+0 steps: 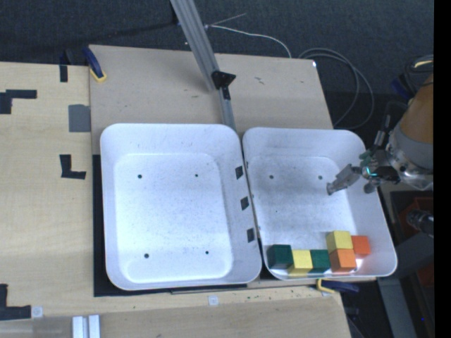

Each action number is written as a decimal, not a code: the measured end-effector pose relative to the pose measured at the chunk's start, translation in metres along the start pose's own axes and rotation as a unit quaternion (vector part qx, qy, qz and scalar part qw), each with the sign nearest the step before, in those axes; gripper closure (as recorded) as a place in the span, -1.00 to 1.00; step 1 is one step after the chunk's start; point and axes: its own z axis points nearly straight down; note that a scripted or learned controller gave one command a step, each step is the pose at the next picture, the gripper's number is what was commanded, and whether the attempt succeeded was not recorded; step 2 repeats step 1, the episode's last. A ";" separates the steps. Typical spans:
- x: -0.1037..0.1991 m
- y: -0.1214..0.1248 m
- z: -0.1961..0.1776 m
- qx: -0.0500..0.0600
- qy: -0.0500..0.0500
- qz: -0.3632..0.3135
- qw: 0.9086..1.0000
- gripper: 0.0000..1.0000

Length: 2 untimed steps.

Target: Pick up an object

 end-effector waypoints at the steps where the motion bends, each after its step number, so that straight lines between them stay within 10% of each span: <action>1: 0.000 0.000 0.000 0.000 0.000 0.000 1.000 -1.00; 2: 0.000 0.000 0.000 0.000 0.000 0.000 1.000 -1.00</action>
